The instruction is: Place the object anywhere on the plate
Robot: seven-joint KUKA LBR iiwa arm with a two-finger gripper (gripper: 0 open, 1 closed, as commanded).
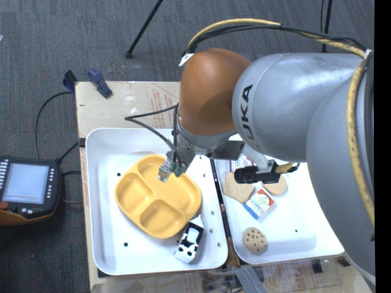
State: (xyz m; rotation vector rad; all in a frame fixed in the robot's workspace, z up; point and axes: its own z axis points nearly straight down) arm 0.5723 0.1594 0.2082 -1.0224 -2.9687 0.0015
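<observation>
Yellow three-compartment plate (pixel 157 199) sits in the left bin (pixel 105 249), centre-left of frame, turned at a slant. Gripper (pixel 169 167) hangs over the plate's upper rim, by the upper-right compartment. Above it are the orange band (pixel 208 90) and the grey arm (pixel 293 102), which take up the upper right of frame. Gripper open or closed: cannot tell from this angle. There is a small grey-green bit (pixel 165 173) at its tip; can't tell whether that's a held thing or gripper hardware.

Black-and-white block (pixel 190 243) lies on the left bin's floor, just off the plate's lower-right rim and near the bin's lower-right corner. It is off the plate; touching the rim or not, can't tell. Which thing is the task's object isn't clear; this block is the one nearest the plate.

Right bin (pixel 305 224), lower right of frame:
- Two tan toast-shaped pieces (pixel 237 189) (pixel 277 187) lie near its upper left.
- A red, white and blue carton (pixel 259 204) lies just below, between them.
- A round speckled cookie (pixel 255 240) lies lower down, apart from the rest.

Counter (pixel 122 102) is a brown board with a blue clamp (pixel 99 83) at its upper-left corner. A pendant with a screen (pixel 25 188) sits at the frame's left edge, on the grey floor (pixel 61 17).
</observation>
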